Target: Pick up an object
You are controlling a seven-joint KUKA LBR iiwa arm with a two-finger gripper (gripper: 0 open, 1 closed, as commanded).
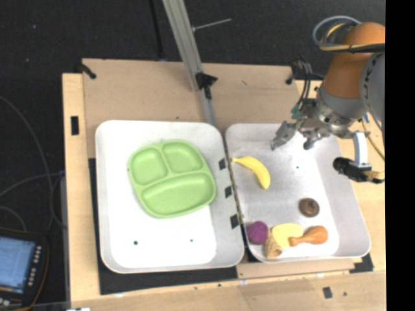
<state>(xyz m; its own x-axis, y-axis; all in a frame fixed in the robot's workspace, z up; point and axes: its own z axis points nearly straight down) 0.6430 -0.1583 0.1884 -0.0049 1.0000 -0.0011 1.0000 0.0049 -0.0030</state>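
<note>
The gripper (297, 138) hangs at 12 o'clock over the right bin (343, 173), fingers spread wide, holding nothing. The nearest candidate, 1 toy banana (254, 170), lies at 9 o'clock in that bin; it is probably light, rigid and smooth, so grip across its mid-curve. Also present: 1 brown ring (309, 207), 1 purple ball (257, 231), 1 yellow piece (284, 233), 1 orange drumstick-shaped toy (310, 237). The left bin (110, 238) holds 1 green divided plate (172, 179).

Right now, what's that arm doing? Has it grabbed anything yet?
Gripper open, nothing between its fingers, above the right bin near the far edge. Banana closest, lying free. Nothing in the way.
</note>
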